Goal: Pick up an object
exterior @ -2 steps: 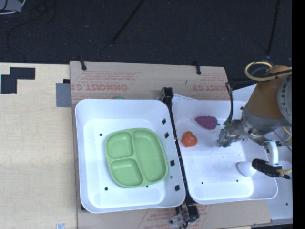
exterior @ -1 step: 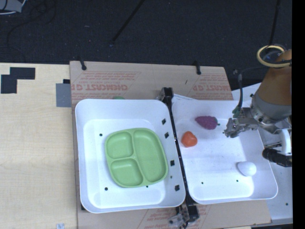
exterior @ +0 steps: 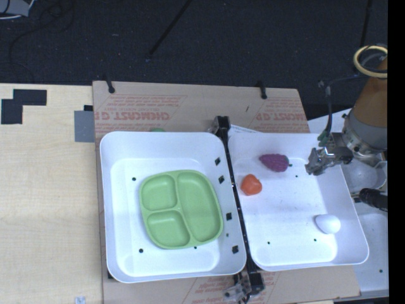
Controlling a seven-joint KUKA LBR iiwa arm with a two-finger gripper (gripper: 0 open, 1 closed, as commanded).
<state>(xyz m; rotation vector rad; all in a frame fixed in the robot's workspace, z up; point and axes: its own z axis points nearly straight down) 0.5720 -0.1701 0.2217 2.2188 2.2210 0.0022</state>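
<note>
End effector [exterior: 321, 158] hovered over right bin [exterior: 354, 233] upper right edge; finger state could not be told. Nearest target: purple object [exterior: 274, 162], just left of it. Orange object [exterior: 251, 185] nearby, white object [exterior: 328, 223] lower right. Recommended: centre above purple object, descend vertically, avoid bin wall.

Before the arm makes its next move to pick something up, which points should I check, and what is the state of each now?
1. Targets in reach: purple lumpy object, orange round object and white egg-shaped object lie in the right white bin: ok.
2. Objects apart from each other: ok.
3. Gripper over the right bin's far right edge, beside the purple object: ok.
4. Object held: none seen between the fingers: not ok.
5. Finger opening: cannot tell.
6. Green divided plate lies in the left white bin, away from the gripper: ok.
</note>
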